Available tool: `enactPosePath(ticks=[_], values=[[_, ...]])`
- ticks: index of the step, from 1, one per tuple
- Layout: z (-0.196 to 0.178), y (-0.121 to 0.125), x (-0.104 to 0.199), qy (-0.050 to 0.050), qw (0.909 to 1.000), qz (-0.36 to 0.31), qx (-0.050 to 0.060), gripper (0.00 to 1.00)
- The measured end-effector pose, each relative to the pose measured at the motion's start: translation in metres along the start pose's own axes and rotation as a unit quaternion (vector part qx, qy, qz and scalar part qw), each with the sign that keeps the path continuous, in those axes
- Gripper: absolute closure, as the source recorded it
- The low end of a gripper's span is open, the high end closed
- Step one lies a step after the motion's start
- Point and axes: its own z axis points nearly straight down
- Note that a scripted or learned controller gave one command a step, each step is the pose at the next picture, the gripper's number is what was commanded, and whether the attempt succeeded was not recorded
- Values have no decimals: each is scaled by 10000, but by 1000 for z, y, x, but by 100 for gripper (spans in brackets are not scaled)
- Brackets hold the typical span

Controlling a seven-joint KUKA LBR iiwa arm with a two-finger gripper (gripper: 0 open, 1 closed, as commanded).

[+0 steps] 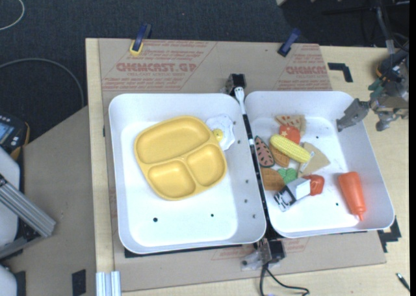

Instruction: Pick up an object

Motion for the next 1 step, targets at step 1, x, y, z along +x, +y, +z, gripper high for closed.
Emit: enactPosePath(ticks=[1], values=[[-6,2,0,-13,10000,-16,-59,0]])
